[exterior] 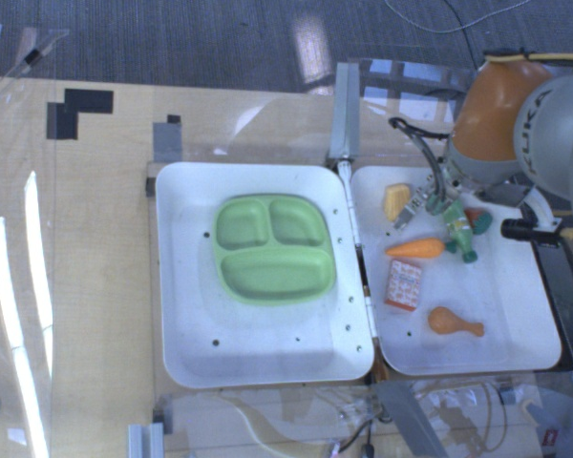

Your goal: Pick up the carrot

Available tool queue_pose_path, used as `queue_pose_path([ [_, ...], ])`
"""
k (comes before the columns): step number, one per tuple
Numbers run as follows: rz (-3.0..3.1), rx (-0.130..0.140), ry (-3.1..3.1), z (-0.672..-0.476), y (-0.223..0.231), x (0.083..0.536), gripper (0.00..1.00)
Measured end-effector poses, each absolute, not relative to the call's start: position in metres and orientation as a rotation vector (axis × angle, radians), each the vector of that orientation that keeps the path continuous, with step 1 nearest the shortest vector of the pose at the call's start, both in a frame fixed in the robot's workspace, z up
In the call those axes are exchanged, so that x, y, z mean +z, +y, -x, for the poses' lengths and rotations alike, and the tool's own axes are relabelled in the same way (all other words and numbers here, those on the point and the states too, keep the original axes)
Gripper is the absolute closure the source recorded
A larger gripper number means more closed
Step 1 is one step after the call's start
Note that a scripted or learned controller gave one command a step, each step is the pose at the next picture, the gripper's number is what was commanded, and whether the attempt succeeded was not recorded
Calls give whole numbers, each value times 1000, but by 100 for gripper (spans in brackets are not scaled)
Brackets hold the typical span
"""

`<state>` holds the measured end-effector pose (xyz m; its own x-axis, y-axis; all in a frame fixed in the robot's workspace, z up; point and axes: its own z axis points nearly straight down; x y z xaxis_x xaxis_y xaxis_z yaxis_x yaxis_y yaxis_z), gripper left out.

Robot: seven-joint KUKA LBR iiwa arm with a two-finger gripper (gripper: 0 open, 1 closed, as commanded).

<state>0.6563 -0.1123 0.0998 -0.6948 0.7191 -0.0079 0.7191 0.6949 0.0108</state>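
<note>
Two shallow white bins sit side by side on the pale wooden bench (76,284). The left white bin (186,337) takes up the middle of the frame and holds a light green plastic plate with three compartments (272,248), lying flat near the bin's centre.

The right white bin (516,346) lies toward the right edge of the frame. The orange carrot (415,249) lies on its floor in the upper middle part, lengthwise across the frame with its pointed tip toward the left bin. Just below it lies a small red-and-white printed packet (404,284). Lower still, well apart from the carrot, rests an orange-brown toy drumstick (454,323). A pale yellow wedge-shaped block (396,200) sits near the bin's upper left corner, above the carrot. To the right of the carrot's thick end lies a green bottle-shaped toy (458,229), with a small red piece (479,221) beside it.

The grey arm with its orange band (497,108) reaches in from the upper right of the frame. Its hand (430,198) hangs over the upper part of the right bin, between the yellow block and the green toy, above the carrot and apart from it. Whether the hand is apart or together cannot be told from this angle; nothing is seen between them.
</note>
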Motion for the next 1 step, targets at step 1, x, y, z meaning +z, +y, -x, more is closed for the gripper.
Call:
queue_pose_path([
  [1,-1450,5,2781,-667,-62,186,100],
])
